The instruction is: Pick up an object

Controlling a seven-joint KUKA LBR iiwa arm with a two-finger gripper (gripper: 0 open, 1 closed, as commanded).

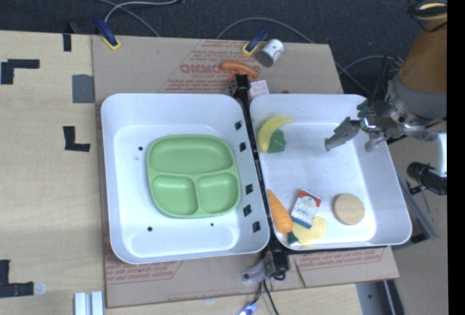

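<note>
With nothing between its parted fingers, the gripper [354, 133] hangs over the right bin [378, 234] toward two o'clock, the yellow-green toy [271, 133] at its nine, and the round tan object [349, 208], small carton [306, 209] and carrot [278, 210] toward six.

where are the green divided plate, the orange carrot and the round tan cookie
green divided plate [193, 175], camera view, middle ridge
orange carrot [278, 211], camera view, mid body
round tan cookie [349, 208], camera view, top face centre
</note>
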